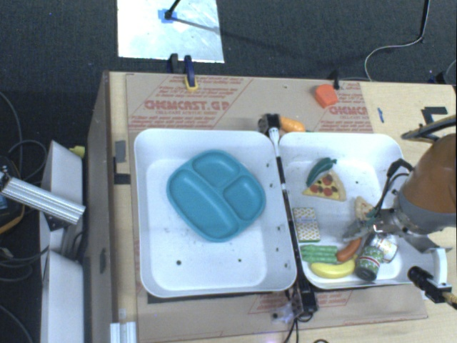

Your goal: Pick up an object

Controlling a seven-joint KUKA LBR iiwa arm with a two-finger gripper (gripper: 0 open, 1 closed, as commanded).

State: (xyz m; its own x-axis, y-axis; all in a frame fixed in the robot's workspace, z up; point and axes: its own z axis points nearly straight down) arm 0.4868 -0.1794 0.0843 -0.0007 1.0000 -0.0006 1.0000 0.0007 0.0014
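Note:
The right bin (385,152) holds several toy foods. A pizza slice (325,186) with a green piece (320,168) above it lies near the middle, and a checked waffle (305,224) sits by the left wall. Along the front wall lie a green pea pod (317,252), a yellow banana (333,269), an orange-red sausage (350,249) and a small tin can (372,259). A tan bread piece (363,207) lies farther back. My gripper (364,229) is low over the bin's right front part, just above the sausage and the can. Nothing shows held in it.
In the left bin (153,263) rests a blue divided plate (216,194). The orange-banded arm (434,188) covers the right bin's right side. An orange block (325,95) and an orange toy (291,126) lie on the cardboard behind the bins.

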